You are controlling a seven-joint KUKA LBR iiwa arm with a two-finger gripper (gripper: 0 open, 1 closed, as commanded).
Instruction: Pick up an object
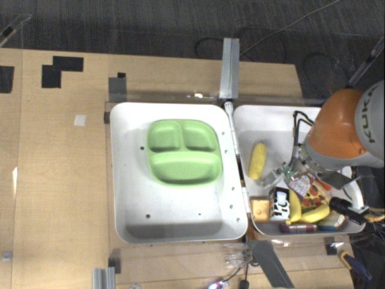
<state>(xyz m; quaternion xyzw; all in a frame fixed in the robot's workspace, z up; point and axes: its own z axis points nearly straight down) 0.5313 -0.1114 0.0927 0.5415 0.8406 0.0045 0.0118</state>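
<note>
My gripper (291,173) hangs low over the middle of the right bin (271,120), under the orange band of the arm (337,131). A yellow corn cob (257,160) lies just left of it, apart from it. Below the gripper, along the bin's front wall, sit a black-and-white box (280,203), a banana (310,214), a tan cube (260,208) and a colourful packet (305,188). The wrist hides the gripper's tips, and I see nothing held in them.
The left bin (129,179) holds a green divided plate (182,151). A metal post (230,65) stands behind the seam between the bins. A dark pen-like item (301,227) lies against the right bin's front wall.
</note>
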